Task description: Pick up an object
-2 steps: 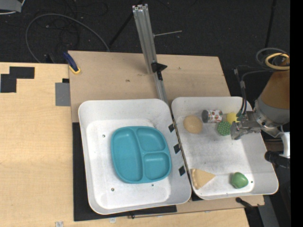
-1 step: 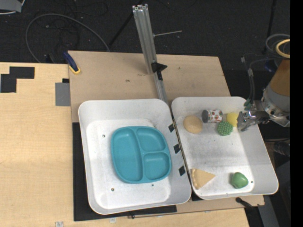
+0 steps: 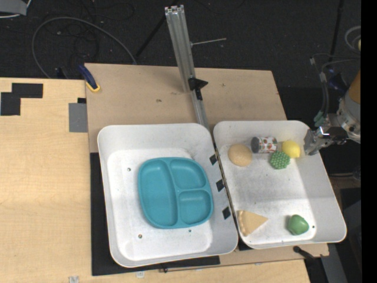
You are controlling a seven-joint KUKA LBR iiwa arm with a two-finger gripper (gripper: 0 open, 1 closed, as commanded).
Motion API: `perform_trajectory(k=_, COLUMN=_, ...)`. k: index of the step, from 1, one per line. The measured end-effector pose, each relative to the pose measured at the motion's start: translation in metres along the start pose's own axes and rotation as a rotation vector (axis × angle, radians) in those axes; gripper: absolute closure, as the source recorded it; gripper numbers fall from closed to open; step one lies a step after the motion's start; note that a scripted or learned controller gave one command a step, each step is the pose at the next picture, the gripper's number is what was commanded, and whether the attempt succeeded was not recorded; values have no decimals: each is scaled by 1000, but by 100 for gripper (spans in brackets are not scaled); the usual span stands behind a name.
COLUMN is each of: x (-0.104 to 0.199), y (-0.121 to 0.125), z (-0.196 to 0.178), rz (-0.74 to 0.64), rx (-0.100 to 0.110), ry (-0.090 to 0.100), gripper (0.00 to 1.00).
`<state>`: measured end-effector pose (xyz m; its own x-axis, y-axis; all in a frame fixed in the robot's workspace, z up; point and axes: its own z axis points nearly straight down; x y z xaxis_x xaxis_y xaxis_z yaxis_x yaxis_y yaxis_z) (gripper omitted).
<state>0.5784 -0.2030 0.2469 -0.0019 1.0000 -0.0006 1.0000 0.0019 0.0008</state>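
Currently, the candidate objects all lie in the right bin [image 3: 330, 184]. Along its far side, a tan rounded object [image 3: 240, 155] sits leftmost, a small can with a patterned label [image 3: 264, 144] lies on its side next to it, and a yellow ball [image 3: 291, 149] follows, with a green bumpy ball [image 3: 280, 161] touching the yellow one on its near-left side. At the near end, a tan wedge-shaped piece [image 3: 252, 221] rests by the left wall and a smooth green object [image 3: 298, 224] lies near the right corner. The middle of this bin's floor is bare.

The gripper [image 3: 314, 141] sits at the bin's far-right rim, just beside the yellow ball, nothing visibly between its fingers; whether the jaws are spread or pressed together cannot be told. The arm [image 3: 353, 108] enters from the right edge.

The left bin [image 3: 118, 217] holds a teal divided plate [image 3: 175, 191]. A metal post [image 3: 182, 52] rises behind the two bins, clear of the objects.
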Motion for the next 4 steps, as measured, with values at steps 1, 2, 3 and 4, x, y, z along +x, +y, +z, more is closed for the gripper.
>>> perform_trajectory(k=1, x=54, y=-11, z=12, rz=-1, rx=5, ry=2, gripper=100)
perform_trajectory(k=2, x=102, y=-12, z=23, rz=-1, rx=5, ry=2, gripper=100)
perform_trajectory(k=3, x=150, y=-26, z=28, rz=-1, rx=6, ry=2, gripper=100)
perform_trajectory(k=4, x=206, y=-28, z=36, rz=-2, rx=5, ry=2, gripper=100)
